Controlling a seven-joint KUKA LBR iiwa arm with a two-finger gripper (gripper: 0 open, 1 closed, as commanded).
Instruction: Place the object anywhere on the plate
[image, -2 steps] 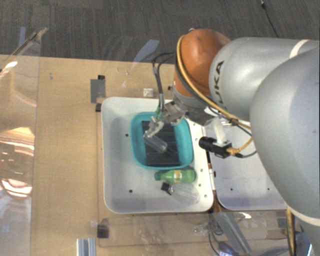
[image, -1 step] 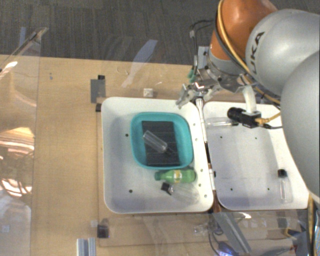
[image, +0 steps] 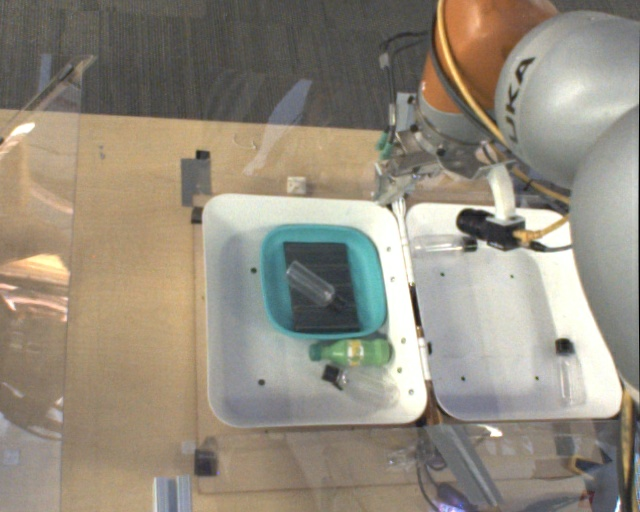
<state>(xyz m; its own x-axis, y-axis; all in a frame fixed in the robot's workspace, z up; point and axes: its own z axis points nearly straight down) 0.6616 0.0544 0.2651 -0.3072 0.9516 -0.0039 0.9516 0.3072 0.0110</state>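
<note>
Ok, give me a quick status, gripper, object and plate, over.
Gripper up at the bins' far edge, fingers unclear. Clear tube lying on the teal plate. Green bottle and clear bottle beside the plate, left bin.

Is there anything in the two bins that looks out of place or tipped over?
Yes. A green bottle lies on its side in the left bin, just below the teal plate. A clear cup lies tipped on the plate.

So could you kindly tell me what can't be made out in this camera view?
- The hand: the arm's wrist covers much of it; its state is unclear.
- Clear tube on the teal plate: transparent, so its outline is faint.
- Clear bottle below the green bottle: see-through against the left bin.
- Small item in the right bin: too small to identify.
</note>
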